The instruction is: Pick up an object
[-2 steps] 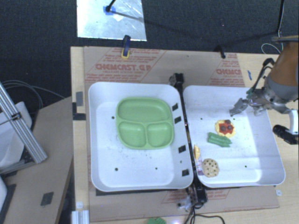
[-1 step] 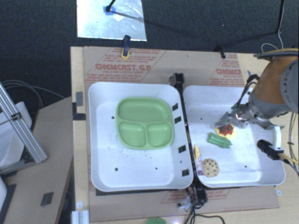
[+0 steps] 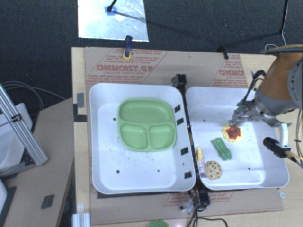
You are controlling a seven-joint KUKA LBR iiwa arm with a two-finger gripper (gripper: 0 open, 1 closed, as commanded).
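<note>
The right bin (image 3: 265,174) holds a small red and yellow toy (image 3: 232,134), a green toy (image 3: 221,148), a round cookie with dark chips (image 3: 213,170) and a little yellow piece (image 3: 199,153) by its left wall. My gripper (image 3: 236,121) reaches in from the right and hangs just over the upper edge of the red and yellow toy, touching or nearly touching it. The toy lies on the bin floor. The green toy and the cookie lie apart from the gripper, toward the front left of the bin.
The left bin (image 3: 104,174) holds a green divided plate (image 3: 146,125). A black divider with clips (image 3: 185,126) runs between the bins. The arm's grey and orange body (image 3: 279,89) overhangs the right bin's far right corner.
</note>
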